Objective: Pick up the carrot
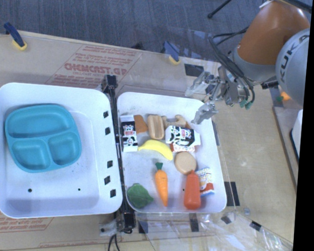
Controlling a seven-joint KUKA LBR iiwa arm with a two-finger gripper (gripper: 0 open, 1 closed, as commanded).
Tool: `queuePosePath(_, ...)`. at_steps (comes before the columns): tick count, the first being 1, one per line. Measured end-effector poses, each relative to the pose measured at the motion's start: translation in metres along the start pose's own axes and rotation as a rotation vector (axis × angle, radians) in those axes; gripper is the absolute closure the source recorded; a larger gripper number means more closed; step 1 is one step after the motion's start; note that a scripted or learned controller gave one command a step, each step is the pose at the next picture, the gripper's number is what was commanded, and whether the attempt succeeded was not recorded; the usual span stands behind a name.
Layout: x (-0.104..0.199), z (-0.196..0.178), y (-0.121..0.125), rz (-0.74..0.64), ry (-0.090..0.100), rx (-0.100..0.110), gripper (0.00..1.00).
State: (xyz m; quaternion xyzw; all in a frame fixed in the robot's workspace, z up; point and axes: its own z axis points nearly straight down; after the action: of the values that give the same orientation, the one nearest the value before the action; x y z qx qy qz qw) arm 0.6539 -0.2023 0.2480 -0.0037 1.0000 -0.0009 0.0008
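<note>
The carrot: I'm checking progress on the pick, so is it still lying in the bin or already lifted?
Still in the bin. The carrot lies flat on the right bin floor, green top towards the banana; the gripper is at the far rim.

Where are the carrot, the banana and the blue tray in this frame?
carrot (161, 186): camera view, middle of its orange body.
banana (156, 148): camera view, middle of its yellow curve.
blue tray (38, 122): camera view, floor of its large upper compartment.
</note>
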Motion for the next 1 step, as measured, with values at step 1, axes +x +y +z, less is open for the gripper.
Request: queuePosePath(1, 0.0317, 0.152, 0.0589, 0.081, -0.007, -0.001, 0.0)
